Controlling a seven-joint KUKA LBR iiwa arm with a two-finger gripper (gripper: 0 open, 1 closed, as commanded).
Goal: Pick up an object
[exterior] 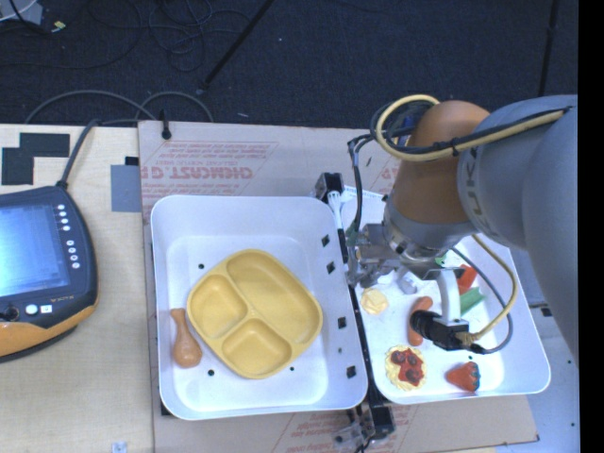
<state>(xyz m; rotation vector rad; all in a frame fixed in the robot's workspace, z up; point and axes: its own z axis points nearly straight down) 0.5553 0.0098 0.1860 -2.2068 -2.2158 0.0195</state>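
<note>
My gripper [381,276] hangs low over the left part of the right bin [528,371], under the grey arm with its orange band. Just below it lies a small pale yellow piece [375,301]. To its right is a red sausage-shaped toy [422,303]. A small round pizza toy [407,367] and a red strawberry [462,376] lie near the bin's front. A green piece [471,300] and a red-orange piece [465,276] sit further right, partly hidden by the arm.
The left bin [179,225] holds a yellow divided plate [253,311] and a tan drumstick-shaped toy [184,340] at its left. A teach pendant [38,262] lies on the bench at far left. The divider between the bins is close to the gripper's left.
</note>
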